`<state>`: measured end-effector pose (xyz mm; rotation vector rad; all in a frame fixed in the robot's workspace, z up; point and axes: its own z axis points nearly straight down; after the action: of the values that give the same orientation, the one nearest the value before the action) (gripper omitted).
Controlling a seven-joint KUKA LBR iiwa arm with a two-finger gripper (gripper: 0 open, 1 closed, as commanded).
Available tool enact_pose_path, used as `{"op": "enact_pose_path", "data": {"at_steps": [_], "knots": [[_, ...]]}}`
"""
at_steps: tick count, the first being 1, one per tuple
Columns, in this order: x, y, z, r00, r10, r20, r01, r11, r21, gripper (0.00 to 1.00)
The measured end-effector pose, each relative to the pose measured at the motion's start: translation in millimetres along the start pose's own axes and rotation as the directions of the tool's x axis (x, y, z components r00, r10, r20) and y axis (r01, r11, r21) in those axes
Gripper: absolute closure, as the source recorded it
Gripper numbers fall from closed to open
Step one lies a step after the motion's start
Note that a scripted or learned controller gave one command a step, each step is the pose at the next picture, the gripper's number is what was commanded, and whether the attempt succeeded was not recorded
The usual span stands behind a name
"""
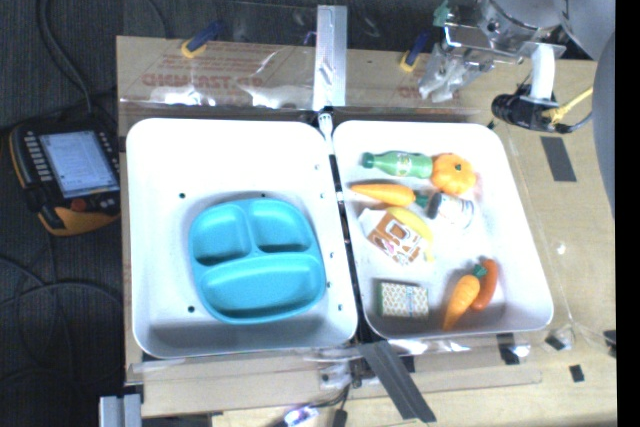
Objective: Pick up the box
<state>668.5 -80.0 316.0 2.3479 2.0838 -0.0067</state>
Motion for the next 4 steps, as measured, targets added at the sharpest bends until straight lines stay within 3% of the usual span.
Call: {"op": "enact_pose_path", "data": {"at_steps": [1, 2, 4], "knots": [[-33.0, -20.3, -118.0, 0.991, -0.135, 0.000, 0.135, 0.991, -0.002, 1.00], [-33.5, -23.9, -74.5, 0.945, -0.328, -0.001, 0.328, 0.945, -0.001, 1.00], [-33.0, -22.7, -93.3, 0.945, -0.328, 0.006, 0.328, 0.945, 0.000, 1.00]]}}
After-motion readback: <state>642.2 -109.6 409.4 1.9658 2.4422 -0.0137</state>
